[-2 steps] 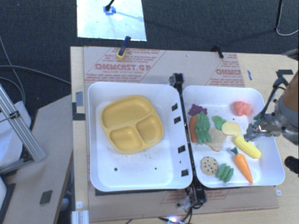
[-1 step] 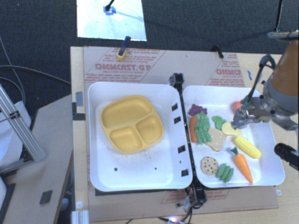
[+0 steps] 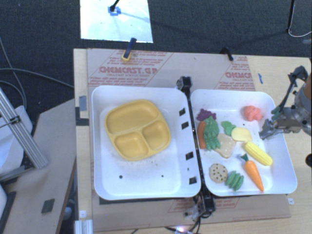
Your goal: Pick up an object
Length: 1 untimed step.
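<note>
**Gripper at the right bin's far edge, toys untouched**

We see the bench (image 3: pixel 161 67) bearing two white bins. The left bin (image 3: pixel 102 179) holds a yellow divided plate (image 3: pixel 138 129). The right bin (image 3: pixel 280 177) holds the toy food: green lettuce (image 3: pixel 211 133), a corn cob (image 3: pixel 258 153), a carrot (image 3: pixel 253 174), a pink lump (image 3: pixel 252 112), a cookie (image 3: pixel 218 172) and purple grapes (image 3: pixel 205 114). The gripper (image 3: pixel 268 129) hangs over the right bin's right edge, just beside the corn cob; we cannot tell whether it is released or clenched, and we see nothing held in it.
</note>
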Each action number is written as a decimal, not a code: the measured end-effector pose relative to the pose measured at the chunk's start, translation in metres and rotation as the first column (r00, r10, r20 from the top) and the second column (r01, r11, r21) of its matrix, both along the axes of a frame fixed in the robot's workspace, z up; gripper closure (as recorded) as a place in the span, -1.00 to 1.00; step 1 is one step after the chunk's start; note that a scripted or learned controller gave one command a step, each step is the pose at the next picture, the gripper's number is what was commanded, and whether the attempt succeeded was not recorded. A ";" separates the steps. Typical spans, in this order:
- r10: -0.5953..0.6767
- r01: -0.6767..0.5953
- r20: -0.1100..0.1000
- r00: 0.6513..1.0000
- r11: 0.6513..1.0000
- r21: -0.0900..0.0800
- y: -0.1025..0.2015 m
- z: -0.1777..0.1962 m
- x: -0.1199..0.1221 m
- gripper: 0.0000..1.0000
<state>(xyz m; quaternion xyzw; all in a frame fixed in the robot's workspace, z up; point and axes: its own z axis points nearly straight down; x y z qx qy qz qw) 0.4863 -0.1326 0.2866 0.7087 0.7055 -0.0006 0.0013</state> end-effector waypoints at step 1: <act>0.021 -0.021 0.018 1.000 1.000 0.006 0.109 0.133 0.017 1.00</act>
